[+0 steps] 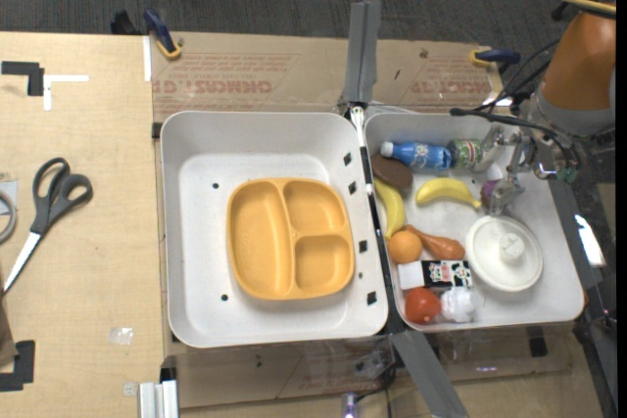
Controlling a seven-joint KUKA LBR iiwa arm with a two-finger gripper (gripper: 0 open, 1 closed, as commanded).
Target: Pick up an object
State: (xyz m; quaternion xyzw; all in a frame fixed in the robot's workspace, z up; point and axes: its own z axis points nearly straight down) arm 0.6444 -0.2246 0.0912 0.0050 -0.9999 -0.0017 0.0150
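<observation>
In the right bin (563, 308), a yellow banana (448, 192) lies just left of the gripper (500, 196), whose opening cannot be told; nothing is seen held. A slow, centred descent is advised.

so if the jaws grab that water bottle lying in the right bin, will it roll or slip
The bottle lies on its side and looks round, so a push would probably roll it. Its clear plastic looks smooth, so it may slip. The banana close below might block it.
</observation>
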